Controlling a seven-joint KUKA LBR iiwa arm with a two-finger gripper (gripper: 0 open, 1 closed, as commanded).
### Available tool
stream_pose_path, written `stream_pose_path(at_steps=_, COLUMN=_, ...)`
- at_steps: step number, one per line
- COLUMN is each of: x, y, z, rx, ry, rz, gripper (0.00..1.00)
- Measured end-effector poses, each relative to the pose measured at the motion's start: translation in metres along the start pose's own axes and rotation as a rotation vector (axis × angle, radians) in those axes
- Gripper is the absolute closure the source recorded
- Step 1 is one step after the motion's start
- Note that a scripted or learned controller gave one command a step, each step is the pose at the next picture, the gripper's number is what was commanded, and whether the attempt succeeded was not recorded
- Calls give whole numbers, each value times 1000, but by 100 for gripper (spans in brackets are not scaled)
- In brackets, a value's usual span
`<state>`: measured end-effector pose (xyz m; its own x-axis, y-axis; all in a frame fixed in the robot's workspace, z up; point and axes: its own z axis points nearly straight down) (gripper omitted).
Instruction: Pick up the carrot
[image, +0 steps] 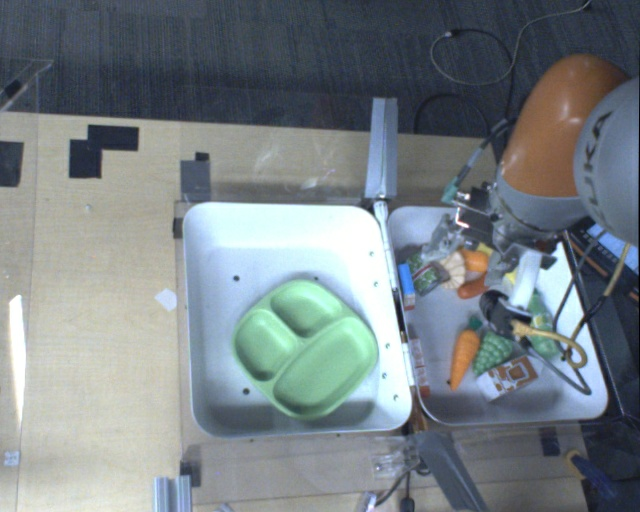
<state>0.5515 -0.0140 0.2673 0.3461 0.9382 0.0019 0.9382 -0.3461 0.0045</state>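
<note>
Task judged barely begun. Carrot (463, 356) lying loose on the floor of the right bin (560, 402), toward its near side, orange body slanting with the leafy green top just beside it on the right, touching neither finger. Gripper (487, 262) hanging over the far part of the same bin, above a heap of small packets and toy foods, apart from the carrot. Fingers buried in clutter and shadow, so spread or pressed together: cannot tell; possibly something orange just beside them, but too muddled to call. Left bin (200, 300) holding a green divided plate (305, 348). Still to do: shifting nearer, descending, closing, lifting.
</note>
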Motion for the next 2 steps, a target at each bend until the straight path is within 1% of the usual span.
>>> stream_pose_path(at_steps=1, x=30, y=-2, z=83, rx=4, ry=-1, rz=103, gripper=0)
stream_pose_path(at_steps=2, x=-41, y=-54, z=82, rx=2, ry=0, rz=65, gripper=0)
